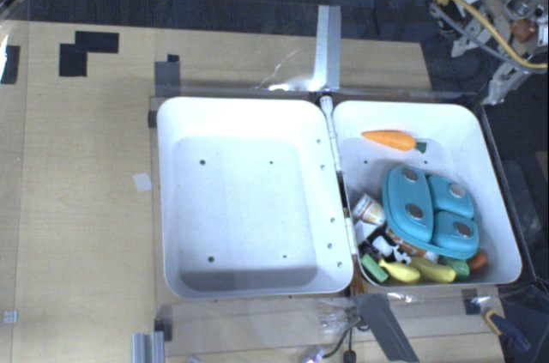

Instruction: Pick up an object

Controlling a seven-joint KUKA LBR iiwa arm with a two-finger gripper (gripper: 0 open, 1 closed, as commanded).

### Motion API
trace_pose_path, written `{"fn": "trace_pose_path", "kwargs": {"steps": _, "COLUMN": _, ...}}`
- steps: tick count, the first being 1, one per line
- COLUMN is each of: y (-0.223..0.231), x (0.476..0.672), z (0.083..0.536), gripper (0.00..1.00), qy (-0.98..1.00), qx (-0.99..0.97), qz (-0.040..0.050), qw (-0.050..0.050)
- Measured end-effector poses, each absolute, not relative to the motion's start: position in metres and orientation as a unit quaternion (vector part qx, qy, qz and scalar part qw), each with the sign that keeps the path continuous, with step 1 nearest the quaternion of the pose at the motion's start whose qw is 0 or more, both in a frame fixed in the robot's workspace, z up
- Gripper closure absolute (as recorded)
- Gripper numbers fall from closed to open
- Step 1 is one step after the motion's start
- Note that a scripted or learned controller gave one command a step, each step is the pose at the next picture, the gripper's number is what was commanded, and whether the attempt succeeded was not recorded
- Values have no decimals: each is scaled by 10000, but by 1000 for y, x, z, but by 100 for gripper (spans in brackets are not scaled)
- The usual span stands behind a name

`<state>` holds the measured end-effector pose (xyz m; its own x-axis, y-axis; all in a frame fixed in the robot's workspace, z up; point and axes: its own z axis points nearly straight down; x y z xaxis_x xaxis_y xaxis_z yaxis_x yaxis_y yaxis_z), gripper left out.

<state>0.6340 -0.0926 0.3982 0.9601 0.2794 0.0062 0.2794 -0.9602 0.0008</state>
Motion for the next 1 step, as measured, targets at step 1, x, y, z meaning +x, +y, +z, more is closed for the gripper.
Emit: {"fn": "trace_pose_path", "kwargs": {"steps": 1, "y": -91, "x": 604, "z": 389, "gripper": 0, "qy": -1525, "qx": -9883, "qz": -8, "qw": -3}}
